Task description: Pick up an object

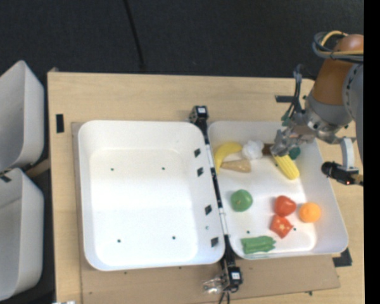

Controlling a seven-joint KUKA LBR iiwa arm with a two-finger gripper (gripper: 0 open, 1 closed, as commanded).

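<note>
Green pepper point(258, 244) lies at the near edge of the right bin point(332, 233), with two red pieces point(282, 214), an orange point(310, 213), a green ball point(242, 200) and a banana point(227, 152) scattered loosely behind it, free for picking. At the far side, the gripper point(286, 145) hangs low over the corn point(287, 166), apparently touching its upper end. Whether its jaws are open or closed cannot be told from this angle, and nothing is visibly lifted.

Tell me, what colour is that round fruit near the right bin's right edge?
Orange. The round fruit shows plainly in the camera view, beside two red pieces.
</note>
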